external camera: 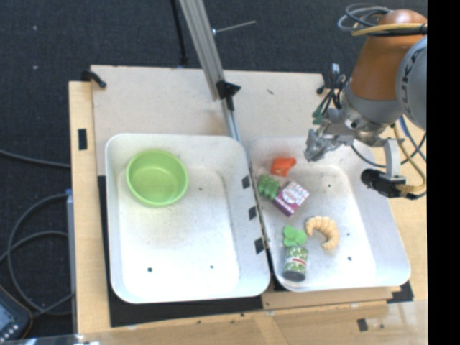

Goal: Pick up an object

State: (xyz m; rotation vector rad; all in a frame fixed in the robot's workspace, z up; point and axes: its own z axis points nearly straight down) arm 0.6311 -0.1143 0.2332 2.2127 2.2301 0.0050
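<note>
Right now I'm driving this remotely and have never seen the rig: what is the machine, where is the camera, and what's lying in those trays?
One fixed camera looks down at a slant on a bench. The grey and orange machine at the right is a robot arm; its gripper hovers over the back edge of the right bin, with nothing seen between its fingers. That bin holds an orange piece, a green toy, a purple and white block, a croissant-shaped toy and a green-capped bottle lying near the front. The left bin holds a green bowl.
</note>
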